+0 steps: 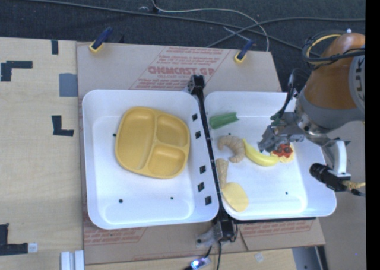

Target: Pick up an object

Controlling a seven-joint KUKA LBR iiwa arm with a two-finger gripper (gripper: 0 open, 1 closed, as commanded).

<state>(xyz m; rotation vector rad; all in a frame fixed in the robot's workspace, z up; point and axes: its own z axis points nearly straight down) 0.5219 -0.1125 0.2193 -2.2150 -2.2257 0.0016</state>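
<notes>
In the right bin (297, 203) lie a yellow banana (256, 156), a red and orange toy (285, 152), a tan croissant (233, 147), a green piece (223, 120), a cone-shaped piece (221, 171) and a pale yellow lemon-like piece (236, 196). My gripper (272, 142) hangs low over the right end of the banana, next to the red toy. Its dark fingertips blur together against the objects, and nothing is clearly seen between them.
The left bin (101, 197) holds a yellow divided plate (152, 142). A black divider (202, 144) runs between the bins. Clamps (101, 38) and cables sit on the cardboard behind. The arm's grey body (332, 97) overhangs the right bin's far right side.
</notes>
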